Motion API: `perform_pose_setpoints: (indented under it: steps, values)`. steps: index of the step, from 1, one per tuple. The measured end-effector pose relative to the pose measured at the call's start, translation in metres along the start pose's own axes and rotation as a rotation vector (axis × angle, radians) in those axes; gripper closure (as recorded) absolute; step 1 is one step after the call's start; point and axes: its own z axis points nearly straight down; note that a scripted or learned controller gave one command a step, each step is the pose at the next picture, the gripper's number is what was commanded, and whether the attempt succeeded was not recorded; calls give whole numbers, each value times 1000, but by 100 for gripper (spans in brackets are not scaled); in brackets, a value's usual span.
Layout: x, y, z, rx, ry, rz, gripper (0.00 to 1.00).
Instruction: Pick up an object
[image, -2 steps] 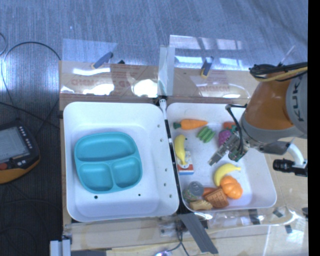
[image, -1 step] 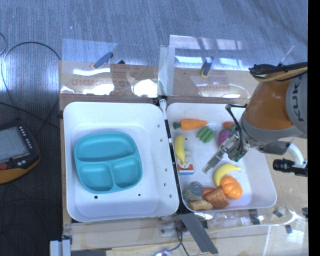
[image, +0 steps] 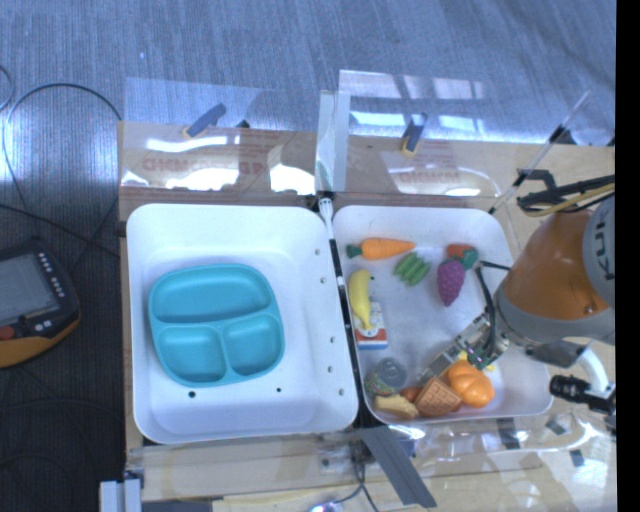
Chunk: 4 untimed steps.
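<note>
- Now the end effector (image: 478, 352) is seen low in the right bin (image: 520, 408), just above a toy orange (image: 470, 384).
- How wide it is set cannot be told.
- Nothing is seen held in it.
- The orange is judged light, hard, smooth and round, so it may slip; its middle should be pinched.

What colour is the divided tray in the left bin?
Turquoise blue: the three-compartment plastic tray, in the camera view.
</note>
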Motion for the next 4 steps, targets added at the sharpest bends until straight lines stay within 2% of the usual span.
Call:
perform_pose_setpoints:
  steps: [1, 2, 3, 4]
  values:
    - [-1, 2, -9, -3, -4, -2, 100]
    - [47, 37, -3, -6, -18, 38, 100]
    - [50, 38, -2, -6, -9, 332, 100]
    - [17, 83, -1, 0, -3, 617, 100]
